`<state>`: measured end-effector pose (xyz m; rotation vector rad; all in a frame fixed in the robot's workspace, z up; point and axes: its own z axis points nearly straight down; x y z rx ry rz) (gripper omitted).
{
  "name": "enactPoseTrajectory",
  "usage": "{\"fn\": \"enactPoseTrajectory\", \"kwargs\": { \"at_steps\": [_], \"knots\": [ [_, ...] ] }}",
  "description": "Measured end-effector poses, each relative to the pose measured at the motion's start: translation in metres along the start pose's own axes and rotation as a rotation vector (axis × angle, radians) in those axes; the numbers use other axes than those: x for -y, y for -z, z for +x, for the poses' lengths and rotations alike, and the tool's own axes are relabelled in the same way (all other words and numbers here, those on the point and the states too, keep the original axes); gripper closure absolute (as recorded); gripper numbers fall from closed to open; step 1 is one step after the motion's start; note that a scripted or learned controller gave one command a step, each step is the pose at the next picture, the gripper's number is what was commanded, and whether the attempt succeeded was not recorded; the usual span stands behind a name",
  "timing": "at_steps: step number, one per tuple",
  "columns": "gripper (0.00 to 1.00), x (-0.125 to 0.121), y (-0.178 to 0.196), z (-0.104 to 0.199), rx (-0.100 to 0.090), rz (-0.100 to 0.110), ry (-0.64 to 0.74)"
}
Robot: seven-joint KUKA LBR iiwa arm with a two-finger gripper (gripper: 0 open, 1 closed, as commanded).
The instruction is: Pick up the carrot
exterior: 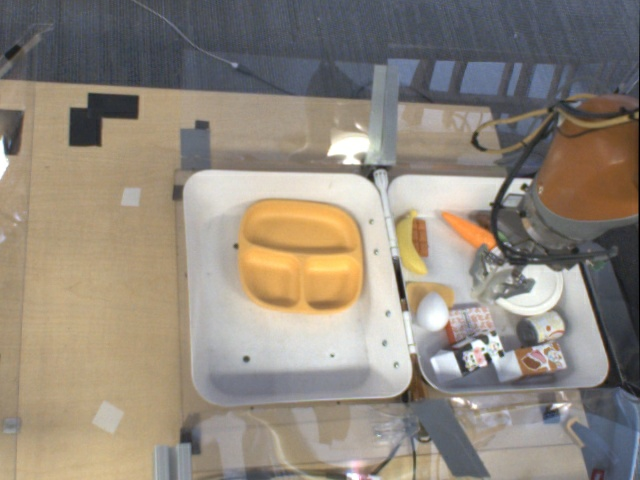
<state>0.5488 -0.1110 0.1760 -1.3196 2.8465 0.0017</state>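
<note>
Gripper (503,276) poised in the right bin (596,368), just below the carrot (467,230).

The carrot lies bare near the bin's far wall, slanting from upper left to lower right, its lower end reaching close under the arm (588,183); nothing sits between the fingers, which look spread, so the grasp has not yet been made. To do it well, I judge the gripper should shift a little toward the far wall, line its fingers across the carrot's narrow width and come straight down. The banana (410,244) (with a brown strip resting on it) lies just left, a white round lid (537,292) sits right beside the gripper, and the egg (432,311) and small cartons (478,348) crowd the near side. The left bin holds a yellow divided tray (299,254).
</note>
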Motion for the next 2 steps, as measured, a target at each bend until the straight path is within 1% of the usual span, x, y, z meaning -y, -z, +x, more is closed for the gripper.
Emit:
{"fn": "enactPoseTrajectory", "kwargs": {
  "at_steps": [1,2],
  "knots": [
    [1.0,-0.078,0.05,-0.038,0.005,0.006,-0.036],
    [1.0,-0.076,0.061,-0.039,0.01,0.011,-0.037]
  ]
}}
